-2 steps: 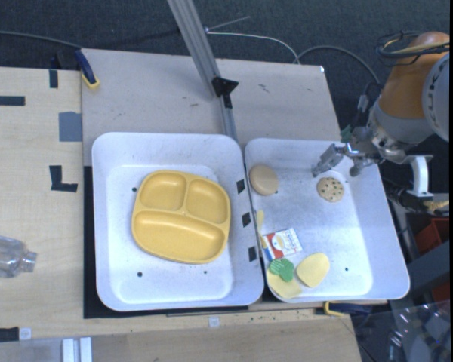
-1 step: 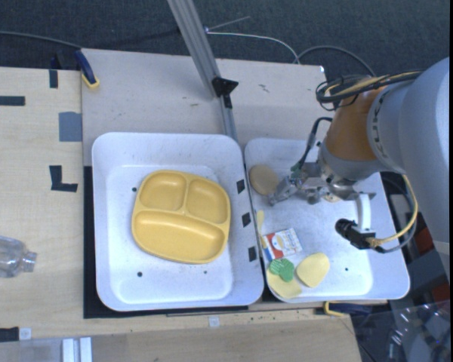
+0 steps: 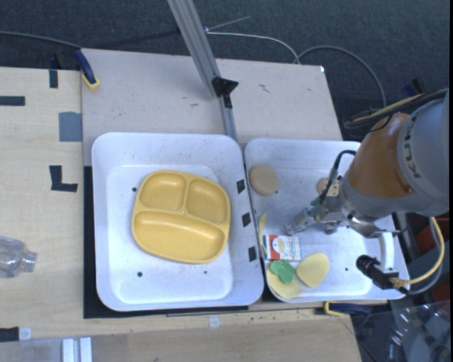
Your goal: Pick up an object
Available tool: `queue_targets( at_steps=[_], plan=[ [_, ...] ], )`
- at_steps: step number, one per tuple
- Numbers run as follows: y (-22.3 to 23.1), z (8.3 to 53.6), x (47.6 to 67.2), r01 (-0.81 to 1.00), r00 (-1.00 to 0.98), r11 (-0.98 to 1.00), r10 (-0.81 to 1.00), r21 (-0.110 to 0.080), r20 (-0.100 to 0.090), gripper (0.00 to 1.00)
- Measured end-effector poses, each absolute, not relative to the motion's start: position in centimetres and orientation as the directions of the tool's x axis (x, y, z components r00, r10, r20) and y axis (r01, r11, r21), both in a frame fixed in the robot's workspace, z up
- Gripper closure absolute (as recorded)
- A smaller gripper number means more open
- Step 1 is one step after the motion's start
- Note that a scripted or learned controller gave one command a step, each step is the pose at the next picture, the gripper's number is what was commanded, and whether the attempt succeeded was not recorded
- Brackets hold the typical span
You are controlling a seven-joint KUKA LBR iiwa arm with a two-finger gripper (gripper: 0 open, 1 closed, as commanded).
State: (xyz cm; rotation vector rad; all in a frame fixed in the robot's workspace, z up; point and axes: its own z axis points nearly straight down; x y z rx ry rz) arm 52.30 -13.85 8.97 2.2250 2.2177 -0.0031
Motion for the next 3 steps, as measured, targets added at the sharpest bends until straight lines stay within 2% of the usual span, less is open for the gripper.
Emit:
queue_targets(
  at_steps=[1, 2, 3],
  plan=[
    [-11.0, 8.9, 55.6, 1.0, -0.004, 0.004, 1.0, 0.001, -0.001, 0.0],
    [-6.3, 19.2, 49.2, 1.0, -0.004, 0.004, 1.0, 0.002, 0.002, 0.0],
    [-13.3, 9.0, 50.6, 1.0, 0.001, -0.001, 1.0, 0.0, 0.006, 0.0]
  ],
)
